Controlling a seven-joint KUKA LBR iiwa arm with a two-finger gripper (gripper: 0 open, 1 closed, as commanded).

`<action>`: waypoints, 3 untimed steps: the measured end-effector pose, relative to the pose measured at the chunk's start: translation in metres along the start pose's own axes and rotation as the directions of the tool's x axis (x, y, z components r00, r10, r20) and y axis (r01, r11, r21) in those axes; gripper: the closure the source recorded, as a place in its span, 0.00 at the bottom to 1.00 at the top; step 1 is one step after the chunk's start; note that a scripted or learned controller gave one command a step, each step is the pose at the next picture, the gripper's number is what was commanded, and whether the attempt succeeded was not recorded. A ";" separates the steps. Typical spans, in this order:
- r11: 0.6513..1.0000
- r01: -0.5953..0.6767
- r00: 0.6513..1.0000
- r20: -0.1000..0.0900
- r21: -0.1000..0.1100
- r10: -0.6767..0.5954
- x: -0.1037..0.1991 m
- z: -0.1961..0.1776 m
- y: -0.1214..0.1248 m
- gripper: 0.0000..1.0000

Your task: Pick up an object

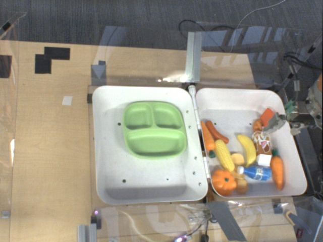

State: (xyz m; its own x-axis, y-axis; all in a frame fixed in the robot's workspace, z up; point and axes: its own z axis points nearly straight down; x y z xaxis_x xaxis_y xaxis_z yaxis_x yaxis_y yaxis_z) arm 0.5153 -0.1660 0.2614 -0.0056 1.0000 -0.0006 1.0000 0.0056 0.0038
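Observation:
The right bin (232, 101) holds several toy foods. A yellow banana (247, 147), a corn cob (224, 155) and an orange pumpkin (224, 181) lie near its middle and front. A blue bottle (256, 173) and a carrot (277, 171) rest at the front right. An orange-red block (266, 116) sits near the right wall, above a patterned packet (262, 142). My gripper (282, 121) hangs at the bin's right rim, just right of that block. Nothing is visibly held.
The left bin (108, 135) carries a green divided plate (154, 130). Another carrot (208, 137) and a red pepper (217, 132) lie against the divider between the bins. A metal post (194, 54) stands behind the bins. Cables hang at the far right.

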 end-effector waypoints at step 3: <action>0.958 -0.286 0.958 0.000 -0.001 0.286 0.018 0.155 0.111 0.00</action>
State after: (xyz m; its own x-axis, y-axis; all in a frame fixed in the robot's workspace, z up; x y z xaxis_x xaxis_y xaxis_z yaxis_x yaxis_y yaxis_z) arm 0.6263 -0.1479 0.1068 0.2802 0.9599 0.0008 0.9599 -0.2802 0.0043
